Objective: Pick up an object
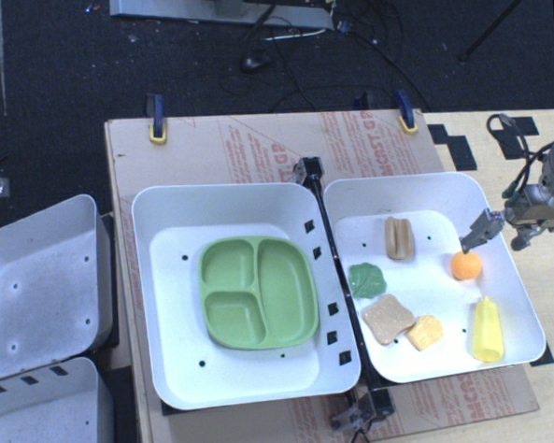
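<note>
Gripper (504, 229) sits at the right bin's (506, 291) upper-right rim, arm coming in from the right edge. Fingers are spread apart, nothing between them: the left one (481, 229) angles down toward the bin floor, the other pokes down near the rim

Nearest candidate is the orange ball (466, 266). It lies just below and slightly left of the left fingertip, near but apart as far as this slanted view shows. So my read is the coming move is a short shift down-left into the bin to centre the open fingers over it. Ball is round, no long axis, so wrist angle shouldn't matter

How it looks: small, smooth, uniform orange, resting on the white floor close to the right wall. Clear space around it except the wall side. Risk, judged from shape only: it may roll if one finger touches first

Other stuff in the right bin, well away from the hand:
- yellow bottle (487, 329) below the ball, long axis roughly up-down in view
- hot dog bun (400, 237) to the ball's left, also up-down
- toast slice (389, 318), yellow cracker (424, 331) touching it, green leaf (367, 279) near the divider

Left bin (160, 298) holds a green divided plate (259, 293), not relevant to this reach

Nothing picked yet, approach stage I'd say
</note>
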`<state>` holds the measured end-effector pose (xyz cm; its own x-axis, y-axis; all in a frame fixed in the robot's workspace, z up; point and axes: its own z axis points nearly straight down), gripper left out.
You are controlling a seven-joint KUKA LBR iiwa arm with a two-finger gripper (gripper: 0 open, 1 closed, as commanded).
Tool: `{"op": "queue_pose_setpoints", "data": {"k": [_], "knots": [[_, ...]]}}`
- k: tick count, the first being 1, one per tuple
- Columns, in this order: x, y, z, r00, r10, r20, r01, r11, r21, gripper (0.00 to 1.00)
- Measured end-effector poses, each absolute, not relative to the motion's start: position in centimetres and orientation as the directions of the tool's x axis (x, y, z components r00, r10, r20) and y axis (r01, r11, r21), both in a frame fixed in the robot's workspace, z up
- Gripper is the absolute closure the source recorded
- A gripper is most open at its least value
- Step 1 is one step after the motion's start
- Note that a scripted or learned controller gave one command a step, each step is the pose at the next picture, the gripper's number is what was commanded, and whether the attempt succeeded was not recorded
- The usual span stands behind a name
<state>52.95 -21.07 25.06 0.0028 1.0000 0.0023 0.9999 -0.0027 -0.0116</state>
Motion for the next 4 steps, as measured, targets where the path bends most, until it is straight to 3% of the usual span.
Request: {"op": "queue_pose_setpoints", "data": {"k": [1,4], "knots": [[53.2,-21.0,25.7,-0.001,1.000,0.000,1.000,0.001,0.000,0.00],[53.8,-20.0,9.6,0.001,1.000,0.002,1.000,-0.001,-0.006,0.00]]}}
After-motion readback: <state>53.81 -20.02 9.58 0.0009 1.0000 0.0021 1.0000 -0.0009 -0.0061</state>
